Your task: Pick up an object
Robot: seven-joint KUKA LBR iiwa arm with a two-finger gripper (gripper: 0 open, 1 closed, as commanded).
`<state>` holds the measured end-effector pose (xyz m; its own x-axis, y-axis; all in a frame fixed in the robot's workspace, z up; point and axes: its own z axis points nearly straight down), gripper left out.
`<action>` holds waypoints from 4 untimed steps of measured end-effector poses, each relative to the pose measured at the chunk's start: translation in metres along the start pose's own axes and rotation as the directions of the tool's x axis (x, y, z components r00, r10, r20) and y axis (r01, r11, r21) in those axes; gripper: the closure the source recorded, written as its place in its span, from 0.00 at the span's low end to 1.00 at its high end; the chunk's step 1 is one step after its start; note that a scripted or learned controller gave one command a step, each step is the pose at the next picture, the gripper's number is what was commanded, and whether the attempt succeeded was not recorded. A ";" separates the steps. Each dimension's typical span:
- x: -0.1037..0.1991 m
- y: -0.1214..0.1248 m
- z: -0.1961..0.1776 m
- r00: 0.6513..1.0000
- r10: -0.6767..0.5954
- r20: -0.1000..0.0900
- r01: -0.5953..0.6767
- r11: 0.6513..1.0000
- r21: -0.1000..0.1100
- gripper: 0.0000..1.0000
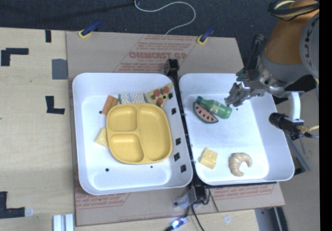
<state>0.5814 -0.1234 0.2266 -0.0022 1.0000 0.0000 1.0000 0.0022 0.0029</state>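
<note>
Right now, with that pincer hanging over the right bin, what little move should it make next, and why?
Probably a short descent toward the green piece beside the watermelon slice. The pincer sits just at its upper right edge, and nothing is visibly held yet.

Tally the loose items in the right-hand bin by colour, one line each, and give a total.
Green with red, watermelon slice: 1
Green, item beside the end effector: 1
Yellow, cheese wedge: 1
Tan, croissant: 1
Total: 4
</note>
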 end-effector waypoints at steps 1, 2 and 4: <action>0.052 0.024 0.012 1.000 -0.004 -0.001 0.004 1.000 0.004 1.00; 0.054 0.026 -0.007 1.000 0.000 -0.001 0.000 1.000 0.003 1.00; 0.038 0.024 0.005 1.000 0.002 0.002 -0.002 1.000 0.005 1.00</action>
<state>0.6050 -0.0856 0.2212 0.0001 1.0000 -0.0020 1.0000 -0.0001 -0.0025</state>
